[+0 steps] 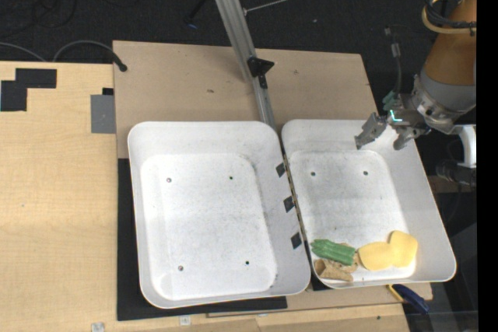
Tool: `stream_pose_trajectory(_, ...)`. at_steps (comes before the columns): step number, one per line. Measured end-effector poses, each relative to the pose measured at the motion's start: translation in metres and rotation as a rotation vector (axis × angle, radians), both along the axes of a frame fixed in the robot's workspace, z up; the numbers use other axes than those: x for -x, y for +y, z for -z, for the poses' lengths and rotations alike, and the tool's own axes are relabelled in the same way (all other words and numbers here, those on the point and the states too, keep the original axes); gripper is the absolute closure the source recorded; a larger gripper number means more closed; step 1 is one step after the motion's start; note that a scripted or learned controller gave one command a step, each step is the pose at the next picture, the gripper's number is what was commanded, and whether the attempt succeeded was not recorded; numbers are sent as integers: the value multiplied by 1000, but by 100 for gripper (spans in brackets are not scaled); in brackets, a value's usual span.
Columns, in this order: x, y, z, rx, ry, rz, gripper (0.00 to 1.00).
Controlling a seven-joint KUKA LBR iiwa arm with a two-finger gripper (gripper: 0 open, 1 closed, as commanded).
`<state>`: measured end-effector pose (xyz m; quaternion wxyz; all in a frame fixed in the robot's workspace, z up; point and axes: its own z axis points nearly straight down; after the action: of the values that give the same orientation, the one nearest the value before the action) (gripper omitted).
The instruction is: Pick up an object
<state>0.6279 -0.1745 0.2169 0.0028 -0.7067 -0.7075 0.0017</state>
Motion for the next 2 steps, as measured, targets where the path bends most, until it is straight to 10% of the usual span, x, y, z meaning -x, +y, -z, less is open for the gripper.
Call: stream_pose_trajectory(2,7,0,44,0,1,1,0)
